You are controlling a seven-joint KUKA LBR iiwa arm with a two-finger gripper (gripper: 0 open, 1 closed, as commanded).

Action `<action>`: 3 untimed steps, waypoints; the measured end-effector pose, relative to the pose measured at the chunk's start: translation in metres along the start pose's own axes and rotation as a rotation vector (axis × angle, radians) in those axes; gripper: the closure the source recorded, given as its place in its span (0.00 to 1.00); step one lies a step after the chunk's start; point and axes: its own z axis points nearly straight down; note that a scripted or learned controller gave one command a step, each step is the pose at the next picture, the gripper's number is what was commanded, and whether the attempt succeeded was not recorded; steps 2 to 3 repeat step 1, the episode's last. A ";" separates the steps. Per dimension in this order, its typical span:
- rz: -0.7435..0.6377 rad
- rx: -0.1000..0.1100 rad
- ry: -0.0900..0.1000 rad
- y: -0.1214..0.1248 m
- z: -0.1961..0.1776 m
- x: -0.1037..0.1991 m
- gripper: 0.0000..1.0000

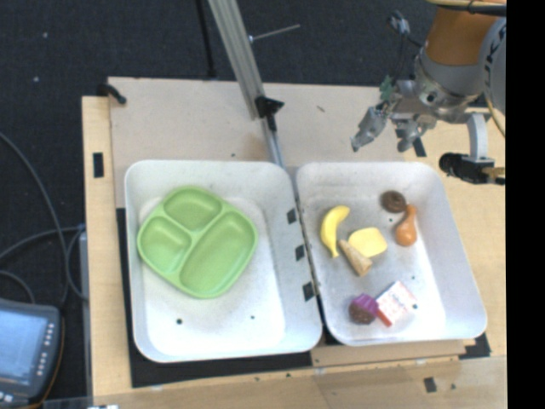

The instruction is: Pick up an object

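Gripper (390, 133) above the right bin's (451, 228) far rim, fingers spread open, holding and touching nothing, banana (333, 228), cheese wedge (368, 243), pear (406, 227) lying in that bin

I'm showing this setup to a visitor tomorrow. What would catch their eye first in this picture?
Probably the bright green divided plate, alone in the left bin. Next, the cluster of small items in the right bin, led by the yellow banana near its left side. Then the arm's orange band at top right, with the pincer hanging above the bench, just beyond the right bin's far edge.
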 end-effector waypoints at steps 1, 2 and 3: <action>0.008 -0.011 -0.002 -0.026 -0.146 -0.044 0.00; 0.008 -0.011 -0.002 -0.026 -0.146 -0.044 0.00; 0.008 -0.011 -0.002 -0.026 -0.146 -0.044 0.00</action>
